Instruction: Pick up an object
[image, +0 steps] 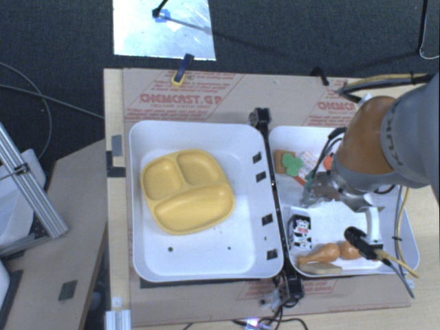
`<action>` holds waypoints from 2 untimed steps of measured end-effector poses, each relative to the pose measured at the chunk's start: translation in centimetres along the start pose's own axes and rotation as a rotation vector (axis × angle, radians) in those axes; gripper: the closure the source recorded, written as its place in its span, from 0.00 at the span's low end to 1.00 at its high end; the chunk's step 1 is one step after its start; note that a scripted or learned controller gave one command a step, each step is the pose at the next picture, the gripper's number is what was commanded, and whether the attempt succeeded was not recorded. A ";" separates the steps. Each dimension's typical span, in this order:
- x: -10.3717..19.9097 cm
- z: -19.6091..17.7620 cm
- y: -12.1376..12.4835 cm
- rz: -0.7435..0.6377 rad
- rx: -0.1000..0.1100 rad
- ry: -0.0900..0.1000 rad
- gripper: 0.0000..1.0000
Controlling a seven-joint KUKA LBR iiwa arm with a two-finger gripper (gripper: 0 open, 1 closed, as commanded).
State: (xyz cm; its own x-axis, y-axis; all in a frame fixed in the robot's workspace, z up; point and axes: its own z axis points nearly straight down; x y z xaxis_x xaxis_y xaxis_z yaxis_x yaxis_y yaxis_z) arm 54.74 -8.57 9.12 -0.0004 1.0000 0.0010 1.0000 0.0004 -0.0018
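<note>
Table: cardboard sheet under two white bins.
Left bin: yellow divided plate.
Right bin: carrot toy, cow-print block, drumstick toy.
Gripper: low over right bin, state unclear.

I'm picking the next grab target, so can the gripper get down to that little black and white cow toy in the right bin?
Probably yes: the cow toy lies uncovered on the bin floor, apart from the carrot toy, with the gripper just above it.

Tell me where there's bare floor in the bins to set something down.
Left bin: a bare strip along its near edge and right wall, around the yellow divided plate. Right bin: crowded; the carrot toy, cow-print block and drumstick toy leave a small white patch near the tool.
</note>
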 end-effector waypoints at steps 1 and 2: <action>5.8 -15.0 0.5 -0.011 -0.020 0.001 1.00; 15.4 -16.8 -2.1 -0.012 -0.005 0.002 1.00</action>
State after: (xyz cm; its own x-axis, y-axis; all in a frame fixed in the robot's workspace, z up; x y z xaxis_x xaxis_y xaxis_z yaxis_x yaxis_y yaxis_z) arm 52.69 6.82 25.95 -0.0128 0.9999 0.0033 0.9999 0.0128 0.0037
